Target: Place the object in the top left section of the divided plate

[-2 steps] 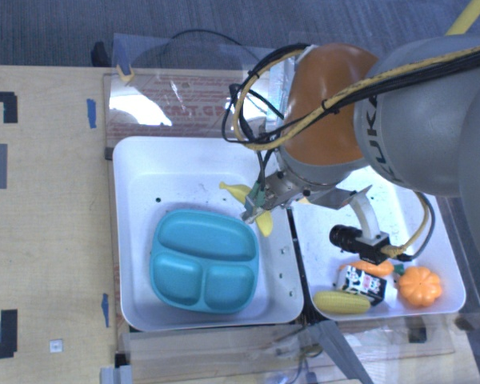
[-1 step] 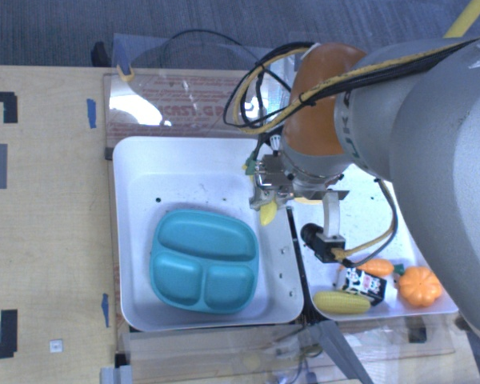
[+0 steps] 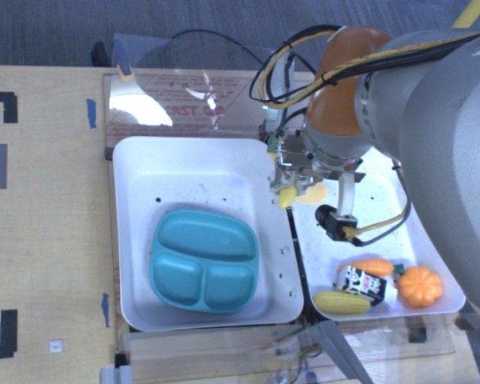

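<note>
The tool [image 3: 298,189] hangs over the seam between the two bins, with a pale yellow object [image 3: 304,194] at its tip. The object seems pinched between the fingers, though the wrist hides much of the grip, so that is a cautious reading. The plate [image 3: 205,261] lies down and to the left of the tool, in the left bin [image 3: 136,214]. Its top left section, the broad one [image 3: 208,238], has its long axis running left to right, and it is the plate's nearest part to the tool. The carry looks short and diagonal.
</note>
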### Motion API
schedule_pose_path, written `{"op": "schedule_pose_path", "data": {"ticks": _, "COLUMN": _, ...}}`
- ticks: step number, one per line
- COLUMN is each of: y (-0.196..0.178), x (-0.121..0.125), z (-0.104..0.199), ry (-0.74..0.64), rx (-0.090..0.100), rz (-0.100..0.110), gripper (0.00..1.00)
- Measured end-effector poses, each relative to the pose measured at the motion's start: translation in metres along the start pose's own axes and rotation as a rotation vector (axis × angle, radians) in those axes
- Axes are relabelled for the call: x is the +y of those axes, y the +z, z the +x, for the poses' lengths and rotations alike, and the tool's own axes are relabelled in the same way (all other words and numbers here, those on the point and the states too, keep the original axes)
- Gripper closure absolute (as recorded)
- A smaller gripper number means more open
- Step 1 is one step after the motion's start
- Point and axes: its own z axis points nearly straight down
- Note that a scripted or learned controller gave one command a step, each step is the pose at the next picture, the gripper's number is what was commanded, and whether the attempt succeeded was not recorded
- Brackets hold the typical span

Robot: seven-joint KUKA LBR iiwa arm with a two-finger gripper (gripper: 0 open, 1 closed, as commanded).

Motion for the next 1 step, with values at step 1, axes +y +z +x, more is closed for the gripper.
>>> {"op": "schedule_pose_path", "data": {"ticks": 1, "y": 0.0551, "x": -0.0116, "z": 0.0897, "ry": 0.054, "rx": 0.001, "rz": 0.013, "gripper": 1.0}}
